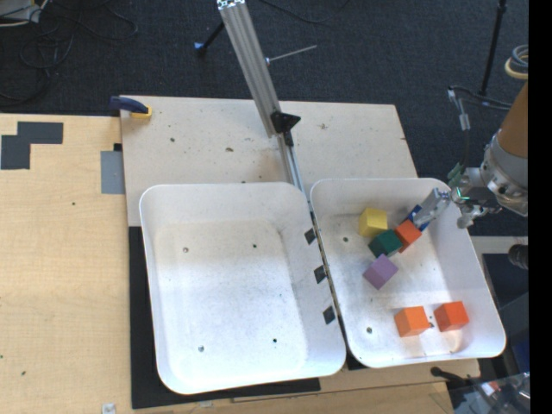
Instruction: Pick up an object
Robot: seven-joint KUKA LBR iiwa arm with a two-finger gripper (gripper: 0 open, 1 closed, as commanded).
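Gripper (450,198) at right bin's (483,274) rim, near small orange-red block (409,232).

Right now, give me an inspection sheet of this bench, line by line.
Surface: bench bearing left bin and right bin, side by side.
Job's things: yellow block, green block, purple block, three orange blocks, all in the right bin.
Clutter: blue-and-yellow clamp at the bench's far left corner.
Grippers: gripper over the right bin's far edge; grip unclear.
Cables: cables on the dark floor.
Surroundings: slanted metal post.
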